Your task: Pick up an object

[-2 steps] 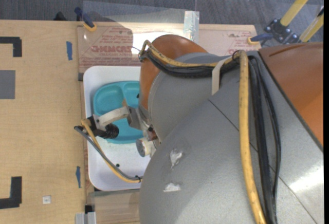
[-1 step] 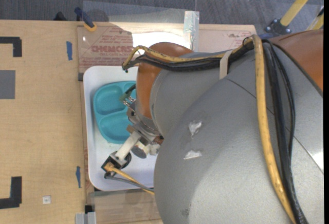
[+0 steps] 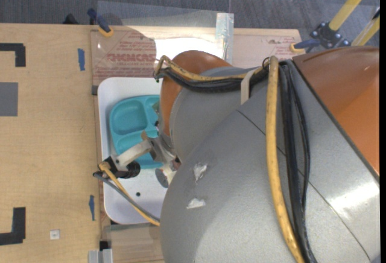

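Teal plastic stands out in this overhead view: a divided tray (image 3: 128,118) with shallow compartments lies in the white bin (image 3: 106,93) on the left, which sits on a pale wooden surface (image 3: 48,135). The tray fills the bin's upper half, and its right side is hidden under the robot.

The grey arm (image 3: 241,171), with its orange band, reaches in from the right and blocks much of the scene. Its hand (image 3: 161,150) hangs low over the tray's lower right corner, very near it or perhaps touching. The arm's bulk covers most of the hand, so I cannot tell whether it is spread, pressed together or pinching anything. Nothing can be seen held. Just below the hand a small grey rounded shape (image 3: 161,177) rests near the bin floor. It may be a loose object or part of the robot; the view is too poor to decide.

Judging the risks, the tray is wide, flat and smooth, so a grasp at one corner could slip off the thin rim. If it did lift, the tray would likely tilt and drop. Pressing down off-centre could also tip the tray or slide it against the bin wall.
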`<move>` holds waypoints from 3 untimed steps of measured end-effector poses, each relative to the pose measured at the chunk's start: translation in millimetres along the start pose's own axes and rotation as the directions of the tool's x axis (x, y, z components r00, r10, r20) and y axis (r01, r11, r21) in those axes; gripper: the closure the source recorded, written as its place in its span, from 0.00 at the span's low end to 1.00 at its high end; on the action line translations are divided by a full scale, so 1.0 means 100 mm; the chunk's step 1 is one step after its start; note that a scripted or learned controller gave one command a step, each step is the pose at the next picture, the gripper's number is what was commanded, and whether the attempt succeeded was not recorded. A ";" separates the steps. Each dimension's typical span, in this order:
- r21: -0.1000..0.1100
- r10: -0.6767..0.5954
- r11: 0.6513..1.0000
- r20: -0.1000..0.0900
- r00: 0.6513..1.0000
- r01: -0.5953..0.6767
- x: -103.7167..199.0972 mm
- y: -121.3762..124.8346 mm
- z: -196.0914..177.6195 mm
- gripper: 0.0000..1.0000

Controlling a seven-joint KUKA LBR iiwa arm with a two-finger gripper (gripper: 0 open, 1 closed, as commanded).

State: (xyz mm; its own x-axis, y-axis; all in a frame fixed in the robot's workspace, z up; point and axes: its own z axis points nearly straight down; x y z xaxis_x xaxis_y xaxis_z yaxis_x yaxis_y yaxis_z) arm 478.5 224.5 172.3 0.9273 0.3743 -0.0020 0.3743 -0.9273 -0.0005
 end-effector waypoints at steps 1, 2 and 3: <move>0.000 0.166 0.986 -0.002 0.986 -0.166 0.01 0.00 -0.22 1.00; 0.002 0.182 0.983 -0.008 0.983 -0.182 0.01 0.00 -1.75 1.00; -0.002 -0.004 1.000 0.006 1.000 0.004 -0.07 0.17 -0.84 1.00</move>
State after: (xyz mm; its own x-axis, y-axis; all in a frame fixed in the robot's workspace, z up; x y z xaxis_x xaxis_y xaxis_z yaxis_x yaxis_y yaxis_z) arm 478.3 205.8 256.7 0.9260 0.3775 -0.0084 0.3776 -0.9260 0.0010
